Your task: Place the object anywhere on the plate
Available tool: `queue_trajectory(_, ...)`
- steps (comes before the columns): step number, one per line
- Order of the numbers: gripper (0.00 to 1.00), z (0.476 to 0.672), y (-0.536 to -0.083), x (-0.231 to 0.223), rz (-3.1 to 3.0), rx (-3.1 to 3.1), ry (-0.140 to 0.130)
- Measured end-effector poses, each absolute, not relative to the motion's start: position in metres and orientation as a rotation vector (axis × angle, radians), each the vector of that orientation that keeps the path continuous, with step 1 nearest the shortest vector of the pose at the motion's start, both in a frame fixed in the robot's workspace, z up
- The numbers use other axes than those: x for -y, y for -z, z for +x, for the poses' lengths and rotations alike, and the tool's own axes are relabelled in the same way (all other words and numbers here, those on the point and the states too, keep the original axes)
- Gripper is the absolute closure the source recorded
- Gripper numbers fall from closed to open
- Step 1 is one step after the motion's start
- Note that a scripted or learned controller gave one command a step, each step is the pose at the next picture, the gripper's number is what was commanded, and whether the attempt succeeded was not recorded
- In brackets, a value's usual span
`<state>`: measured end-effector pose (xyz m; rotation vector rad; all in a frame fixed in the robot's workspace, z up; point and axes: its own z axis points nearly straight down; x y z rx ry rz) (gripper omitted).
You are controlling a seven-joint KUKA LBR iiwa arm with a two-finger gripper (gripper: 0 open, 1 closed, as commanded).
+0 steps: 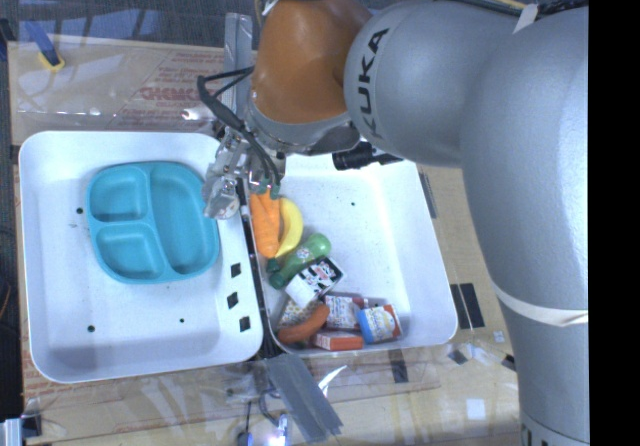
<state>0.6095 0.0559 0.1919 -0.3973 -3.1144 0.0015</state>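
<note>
Here, in the camera view, the blue plate (pixel 152 222) lies in the left bin (pixel 60 334), its three compartments bare, which suits a task that lets the object land anywhere on it. The right bin (pixel 400 234) holds the pile of candidates, crowded against its left wall: an orange carrot (pixel 265 222), a yellow banana (pixel 290 227) just beside it, a green piece (pixel 305 252), a black-and-white carton (pixel 313 281), and lower down a sausage-like piece (pixel 303 324) with small packets (pixel 362 319) touching one another. That crowding probably explains why the arm (pixel 450 84) comes in steeply from the right, its orange band (pixel 300 59) above the wrist.

The gripper (pixel 235 192) hangs at the divider between the two bins, right next to the carrot's top end. The carrot looks upright or tilted against it, so it may be the chosen object, but I cannot tell whether it sits in the grasp or merely leans beside it; the gripper's state is not readable from this angle. Judged from this, the carrot is not yet on the plate, which lies just to the left.
</note>
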Motion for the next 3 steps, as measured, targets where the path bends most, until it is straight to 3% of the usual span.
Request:
queue_trajectory(1, 1.00, 0.534, -0.231, -0.079, -0.019, 3.141, -0.001)
queue_trajectory(2, 1.00, 0.489, -0.210, -0.162, 0.290, 3.128, 0.000)
queue_trajectory(3, 1.00, 0.535, -0.354, -0.217, 0.641, 3.080, 0.000)
